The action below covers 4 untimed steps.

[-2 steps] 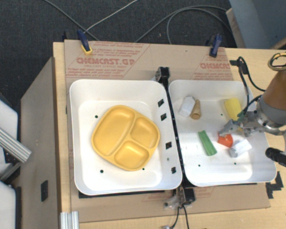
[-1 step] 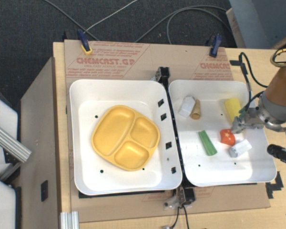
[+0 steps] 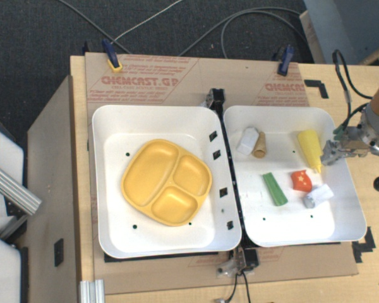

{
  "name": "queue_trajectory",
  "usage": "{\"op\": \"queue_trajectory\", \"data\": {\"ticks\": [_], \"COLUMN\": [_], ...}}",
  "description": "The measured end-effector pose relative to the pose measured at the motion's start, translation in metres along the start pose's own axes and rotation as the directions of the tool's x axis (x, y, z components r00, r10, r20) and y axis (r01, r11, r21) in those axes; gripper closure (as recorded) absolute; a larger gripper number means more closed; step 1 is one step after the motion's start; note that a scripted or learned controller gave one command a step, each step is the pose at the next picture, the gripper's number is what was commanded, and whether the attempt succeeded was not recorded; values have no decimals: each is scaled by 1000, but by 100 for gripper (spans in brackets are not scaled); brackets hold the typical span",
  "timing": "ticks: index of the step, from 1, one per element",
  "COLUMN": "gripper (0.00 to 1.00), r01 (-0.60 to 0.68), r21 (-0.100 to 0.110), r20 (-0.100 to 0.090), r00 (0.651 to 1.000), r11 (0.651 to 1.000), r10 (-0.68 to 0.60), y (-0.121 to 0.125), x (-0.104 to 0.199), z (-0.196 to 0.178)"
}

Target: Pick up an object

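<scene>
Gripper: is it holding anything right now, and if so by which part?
Nothing is held. The gripper sits at the right bin's right rim, beside the yellow bottle.

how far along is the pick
Nothing looks picked yet. The gripper sits at the right bin's right rim, beside the yellow bottle, with nothing seen in it. The bottle, green block, red piece and cone all lie in the bin. Grasp and lift remain.

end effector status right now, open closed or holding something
End effector: at the right bin's right edge beside the yellow object; nothing visibly held, and open or closed cannot be told.
</scene>
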<state>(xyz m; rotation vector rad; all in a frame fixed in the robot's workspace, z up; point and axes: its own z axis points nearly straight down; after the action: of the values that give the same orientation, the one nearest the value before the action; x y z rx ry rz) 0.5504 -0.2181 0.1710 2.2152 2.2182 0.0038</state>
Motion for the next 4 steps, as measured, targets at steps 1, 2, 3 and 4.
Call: {"op": "queue_trajectory", "data": {"ticks": [1,2,3,4], "gripper": [100,100,100,100], "r01": [0,0,4,3], "r21": [2,3,6,9], "r20": [-1,-2,-5,-5], "r00": [1000,1000,1000,1000], "r11": [1000,1000,1000,1000], "r10": [0,0,-4,-3], "y": [5,6,11,11], "x": [-4,-4,49,104], "z": [-44,-69,-78,-67]}}
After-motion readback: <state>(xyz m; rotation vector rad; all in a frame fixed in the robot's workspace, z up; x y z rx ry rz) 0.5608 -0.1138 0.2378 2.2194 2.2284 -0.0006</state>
